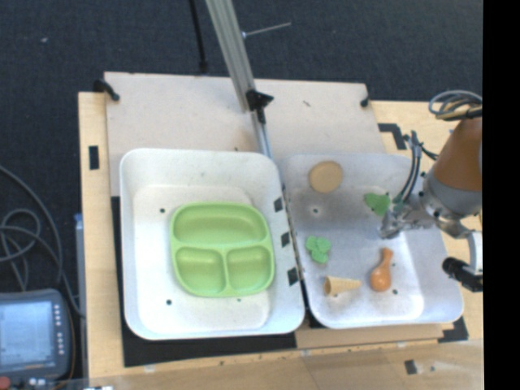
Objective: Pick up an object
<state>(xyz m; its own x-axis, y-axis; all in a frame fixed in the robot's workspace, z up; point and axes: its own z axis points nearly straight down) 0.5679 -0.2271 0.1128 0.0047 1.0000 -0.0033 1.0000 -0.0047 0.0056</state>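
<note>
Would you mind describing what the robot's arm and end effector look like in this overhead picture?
The arm enters from the right as a rounded body with a broad orange band above a grey wrist collar. Grey and dark cables loop above it and run down its side. The end effector is a small metallic grey assembly, too small and blurred to make out its fingers.

A lime-green divided plate (221,248) sits in one white bin (146,177), while a tan cookie (325,177), green leaves (318,249) and an orange drumstick (381,271) dot the other.

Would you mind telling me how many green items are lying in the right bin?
2. One green piece lies near the right bin's left side; another green piece sits beside the end effector, which may hide more.
</note>
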